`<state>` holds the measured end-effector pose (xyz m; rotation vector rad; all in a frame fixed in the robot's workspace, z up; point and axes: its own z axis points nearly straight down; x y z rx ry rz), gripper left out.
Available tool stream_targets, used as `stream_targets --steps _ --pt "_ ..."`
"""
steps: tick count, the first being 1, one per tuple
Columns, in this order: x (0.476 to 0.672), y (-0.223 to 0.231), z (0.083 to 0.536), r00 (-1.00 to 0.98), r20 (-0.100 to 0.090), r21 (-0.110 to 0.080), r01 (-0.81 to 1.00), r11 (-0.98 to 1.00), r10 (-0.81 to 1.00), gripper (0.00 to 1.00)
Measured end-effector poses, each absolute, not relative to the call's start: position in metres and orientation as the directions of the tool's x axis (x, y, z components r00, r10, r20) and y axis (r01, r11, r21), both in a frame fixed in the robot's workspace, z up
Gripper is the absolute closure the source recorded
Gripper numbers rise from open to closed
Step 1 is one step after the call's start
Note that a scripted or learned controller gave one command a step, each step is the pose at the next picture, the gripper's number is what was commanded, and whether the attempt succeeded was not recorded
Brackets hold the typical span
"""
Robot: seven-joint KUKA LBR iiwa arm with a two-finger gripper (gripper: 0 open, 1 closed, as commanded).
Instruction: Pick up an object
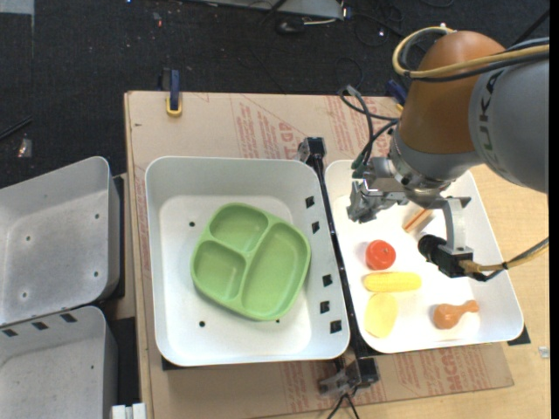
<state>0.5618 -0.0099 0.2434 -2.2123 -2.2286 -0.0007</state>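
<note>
My gripper (364, 204) hangs over the upper left part of the right bin (498, 304), seen from above under the orange wrist. Nothing shows between its fingers. Just below and right of it lies a red tomato (380, 254). Under that rests a yellow banana-like piece (391, 281), and below it a pale yellow lemon-like piece (381, 314). An orange-brown drumstick shape (451, 313) lies at the lower right of the bin. A thin orange stick (417, 219) peeks out to the right of the gripper, partly hidden by the arm.
The left bin (166, 234) holds a green divided plate (251, 259). The dark divider with clips (325, 243) runs between the bins. A black cable fitting (441, 256) on the arm hangs over the right bin. White trays (52, 234) lie off the bench at left.
</note>
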Motion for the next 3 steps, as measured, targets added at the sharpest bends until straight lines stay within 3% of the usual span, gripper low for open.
stream_targets --steps 2,3 --pt "0.530 0.091 0.236 -0.007 0.001 -0.003 1.000 0.007 1.000 1.00" --pt "0.530 0.088 0.237 -0.002 0.000 -0.002 1.000 0.002 1.000 0.00"
